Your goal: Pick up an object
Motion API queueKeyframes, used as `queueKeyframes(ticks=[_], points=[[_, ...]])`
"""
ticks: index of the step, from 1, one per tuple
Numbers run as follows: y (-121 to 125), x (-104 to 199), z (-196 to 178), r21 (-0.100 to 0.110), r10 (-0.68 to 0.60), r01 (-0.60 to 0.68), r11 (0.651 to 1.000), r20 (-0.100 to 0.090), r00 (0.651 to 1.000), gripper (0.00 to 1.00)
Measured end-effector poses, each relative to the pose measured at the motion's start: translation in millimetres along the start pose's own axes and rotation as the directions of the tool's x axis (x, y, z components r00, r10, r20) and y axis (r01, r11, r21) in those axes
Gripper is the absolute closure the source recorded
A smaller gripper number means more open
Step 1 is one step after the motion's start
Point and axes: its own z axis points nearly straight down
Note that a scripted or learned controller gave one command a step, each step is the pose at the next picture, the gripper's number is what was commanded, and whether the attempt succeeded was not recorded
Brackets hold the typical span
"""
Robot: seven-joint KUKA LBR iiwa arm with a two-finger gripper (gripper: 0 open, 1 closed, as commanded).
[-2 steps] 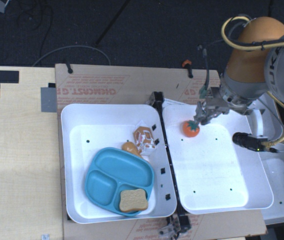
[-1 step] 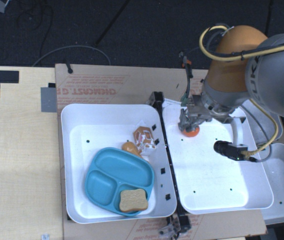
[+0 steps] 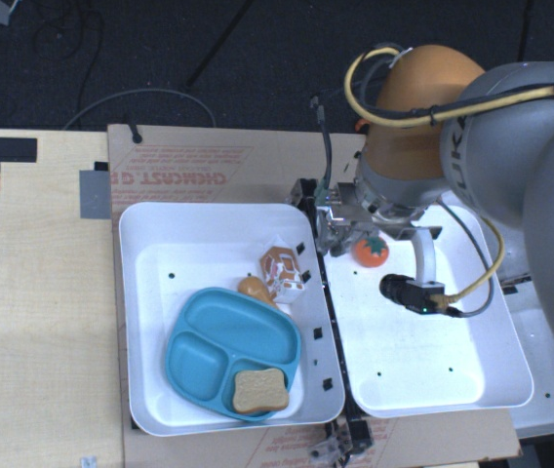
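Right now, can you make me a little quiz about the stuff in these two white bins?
1. True or false: the tan slice of toy bread lies on the blue plastic divided plate.
2. Which shallow white bin holds the small orange-red toy tomato with a green top: A) left, B) right?
3. Fill in: the small clear-wrapped brown snack packet lies in the ____ bin, beside the plate.

Key: 1 true; 2 B, near the end effector; 3 left.
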Motion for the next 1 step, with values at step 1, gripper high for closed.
queueKeyframes(ticks=[1], points=[[-2.1,42.8,10.0,0.003,0.002,-0.002,1.000,0.001,1.000,1.00]])
